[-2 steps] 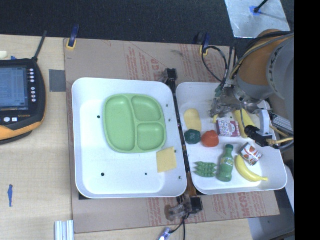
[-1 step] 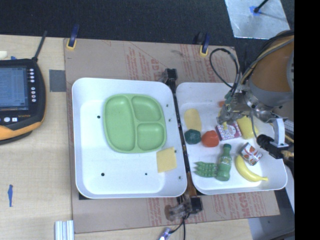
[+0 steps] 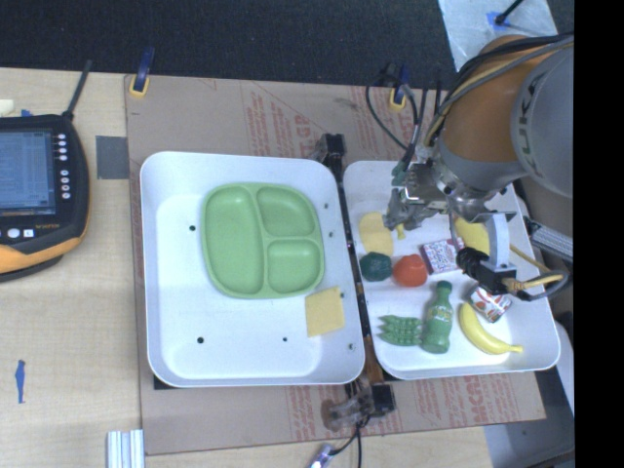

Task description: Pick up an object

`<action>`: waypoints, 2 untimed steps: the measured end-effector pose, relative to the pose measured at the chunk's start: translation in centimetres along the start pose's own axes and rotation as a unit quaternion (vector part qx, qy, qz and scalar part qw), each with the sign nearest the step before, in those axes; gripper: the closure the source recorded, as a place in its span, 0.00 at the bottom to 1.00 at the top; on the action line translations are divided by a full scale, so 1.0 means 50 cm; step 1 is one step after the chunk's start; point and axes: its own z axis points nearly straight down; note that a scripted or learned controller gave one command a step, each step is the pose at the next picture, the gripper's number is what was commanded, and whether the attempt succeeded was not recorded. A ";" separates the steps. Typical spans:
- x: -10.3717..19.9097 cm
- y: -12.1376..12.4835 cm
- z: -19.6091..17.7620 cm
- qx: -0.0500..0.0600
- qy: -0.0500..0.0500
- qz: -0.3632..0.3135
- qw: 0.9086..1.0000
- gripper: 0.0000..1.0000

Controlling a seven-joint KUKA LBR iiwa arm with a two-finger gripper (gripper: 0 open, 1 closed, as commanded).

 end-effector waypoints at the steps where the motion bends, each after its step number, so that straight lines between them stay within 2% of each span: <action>1: 0.052 -0.039 -0.054 0.000 0.001 0.001 1.000 1.00; 2: 0.080 -0.027 -0.048 0.000 0.000 0.000 1.000 1.00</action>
